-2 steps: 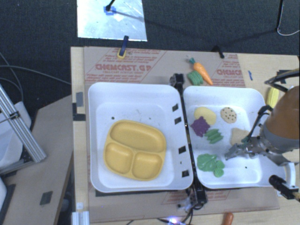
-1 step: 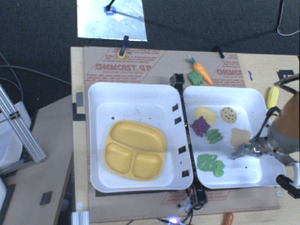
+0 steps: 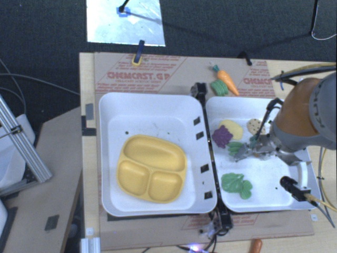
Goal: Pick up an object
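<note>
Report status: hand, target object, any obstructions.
Hand low in right white bin, at small green toy piece; grip unconfirmed. Purple grape-bunch toy and yellow rounded toy crowd close.

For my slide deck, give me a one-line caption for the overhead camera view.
Grey KUKA arm's hand low in the right white bin beside purple toy grapes; yellow divided plastic tray in the left bin.

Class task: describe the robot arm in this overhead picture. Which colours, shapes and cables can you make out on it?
The arm is a thick, rounded grey body with a broad orange band above the wrist. Towards the gripper it narrows into smaller grey and silver metal parts. A thin dark cable loops along the wrist, and a black fitting with thin yellow cables sits below it.
</note>
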`<state>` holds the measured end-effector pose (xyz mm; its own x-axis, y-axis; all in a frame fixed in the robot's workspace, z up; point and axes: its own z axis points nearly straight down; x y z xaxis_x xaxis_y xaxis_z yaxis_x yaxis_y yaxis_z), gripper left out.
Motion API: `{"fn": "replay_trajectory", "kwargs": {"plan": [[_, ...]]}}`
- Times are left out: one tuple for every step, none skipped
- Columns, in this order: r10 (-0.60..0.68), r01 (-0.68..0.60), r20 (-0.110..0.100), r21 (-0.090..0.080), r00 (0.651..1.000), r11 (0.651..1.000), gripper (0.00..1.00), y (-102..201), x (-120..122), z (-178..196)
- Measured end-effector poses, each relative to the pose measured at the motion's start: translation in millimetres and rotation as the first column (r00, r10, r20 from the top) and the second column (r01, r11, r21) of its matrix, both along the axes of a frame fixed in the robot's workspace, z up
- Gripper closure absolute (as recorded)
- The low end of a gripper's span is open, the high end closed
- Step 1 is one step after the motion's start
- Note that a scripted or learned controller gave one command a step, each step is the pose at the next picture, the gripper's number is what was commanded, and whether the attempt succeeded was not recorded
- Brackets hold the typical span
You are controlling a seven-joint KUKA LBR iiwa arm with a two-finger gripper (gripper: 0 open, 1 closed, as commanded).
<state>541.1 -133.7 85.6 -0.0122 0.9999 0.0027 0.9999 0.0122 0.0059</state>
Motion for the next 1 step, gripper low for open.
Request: {"fn": "replay_trajectory", "kwargs": {"plan": [[-0.016,0.016,-0.003,-0.008,1.000,1.000,0.00,-77.9,-5.5,8.8]]}}
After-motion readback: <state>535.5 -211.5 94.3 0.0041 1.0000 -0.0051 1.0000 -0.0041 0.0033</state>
